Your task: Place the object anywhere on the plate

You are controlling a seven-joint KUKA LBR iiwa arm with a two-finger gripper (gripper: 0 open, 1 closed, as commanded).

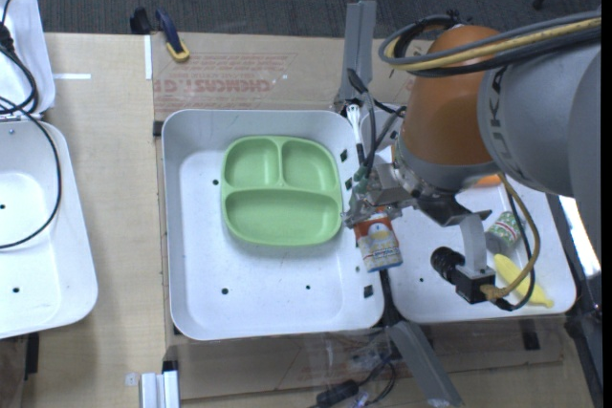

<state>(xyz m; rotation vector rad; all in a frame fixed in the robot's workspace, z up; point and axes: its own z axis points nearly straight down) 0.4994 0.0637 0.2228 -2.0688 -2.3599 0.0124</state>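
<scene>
A light green plate with three compartments lies in the left bin, toward its upper right. My gripper hangs over the seam between the two bins, just right of the plate's lower right corner. It is shut on a small bottle with an orange-red top and a white and blue label, which hangs upright below the fingers. The bottle is beside the plate, not over it.
The right bin holds a yellow banana-shaped thing and a small green and white item under the arm. A black fitting sticks out from the wrist. Another white bin with black cables lies far left.
</scene>
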